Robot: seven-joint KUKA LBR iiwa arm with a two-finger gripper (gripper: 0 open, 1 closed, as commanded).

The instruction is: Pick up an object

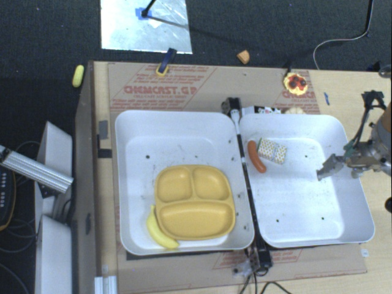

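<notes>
The grey two-finger gripper (326, 170) hangs over the right white plastic bin (352, 228) — whether its jaws are open or shut cannot be told — with nothing visibly held. An orange toy sausage (256, 156) and a speckled block (272, 150) lie near that bin's left wall.

A single fixed camera looks down from above the desk (202, 78) at a slant, far enough back to take in both white bins – the left bin (131, 133) and the right bin (352, 195) – side by side across the middle. Dark floor (49, 29) fills the top edge – the far side – and the arm (367, 152) enters from the right.
</notes>
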